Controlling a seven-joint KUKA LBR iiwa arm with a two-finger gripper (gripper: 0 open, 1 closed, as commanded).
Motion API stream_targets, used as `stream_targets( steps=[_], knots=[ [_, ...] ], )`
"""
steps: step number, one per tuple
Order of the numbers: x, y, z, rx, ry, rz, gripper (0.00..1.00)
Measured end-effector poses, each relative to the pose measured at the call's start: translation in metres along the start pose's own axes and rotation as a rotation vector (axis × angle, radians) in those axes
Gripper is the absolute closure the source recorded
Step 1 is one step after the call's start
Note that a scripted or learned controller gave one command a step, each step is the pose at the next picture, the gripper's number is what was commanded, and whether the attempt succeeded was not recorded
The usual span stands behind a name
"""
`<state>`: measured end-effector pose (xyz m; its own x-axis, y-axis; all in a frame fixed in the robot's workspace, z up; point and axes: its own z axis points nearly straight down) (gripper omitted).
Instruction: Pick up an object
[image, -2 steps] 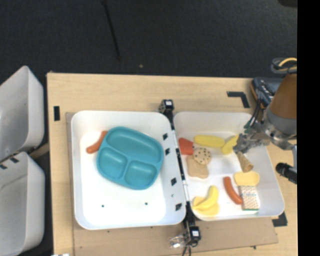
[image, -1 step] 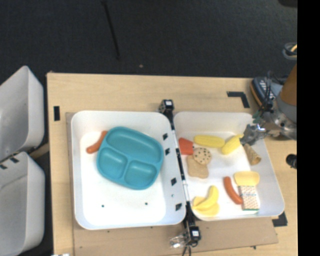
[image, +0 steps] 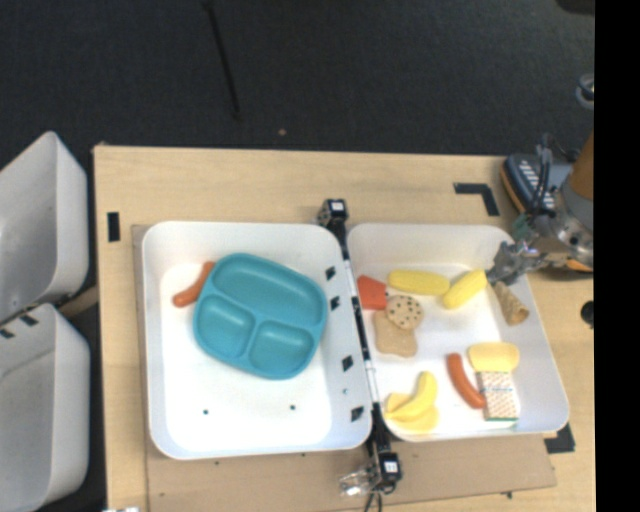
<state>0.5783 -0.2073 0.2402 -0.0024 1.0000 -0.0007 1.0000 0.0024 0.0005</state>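
Observation:
The right bin (image: 530, 340) holds several toy foods: a long yellow piece (image: 418, 282), a yellow lemon-like piece (image: 463, 289), an orange-red piece (image: 372, 292), a cookie (image: 404, 312) on a tan slice (image: 396, 342), a banana (image: 415, 402), a red sausage (image: 462, 380), a yellow block (image: 493, 355), a cracker packet (image: 499, 395) and a brown cone (image: 513, 305). My gripper (image: 510, 264) hangs over the bin's far right corner, just right of the lemon-like piece and above the cone. Nothing shows held in it.
The left bin (image: 170, 400) bears a teal divided plate (image: 261, 314), with an orange sausage (image: 192, 285) at its left edge. Black clips (image: 333, 211) sit along the seam between the bins. White blocks (image: 35, 230) stand off the bench's left.

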Motion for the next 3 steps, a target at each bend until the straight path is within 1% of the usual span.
stream_targets(
  steps=[1,2,3],
  knots=[
    [0.051,-0.014,0.012,0.005,0.002,-0.002,1.0],
    [0.098,-0.023,0.002,0.002,0.002,-0.004,1.0],
    [0.139,-0.04,0.009,0.004,0.001,-0.003,1.0]
  ],
)
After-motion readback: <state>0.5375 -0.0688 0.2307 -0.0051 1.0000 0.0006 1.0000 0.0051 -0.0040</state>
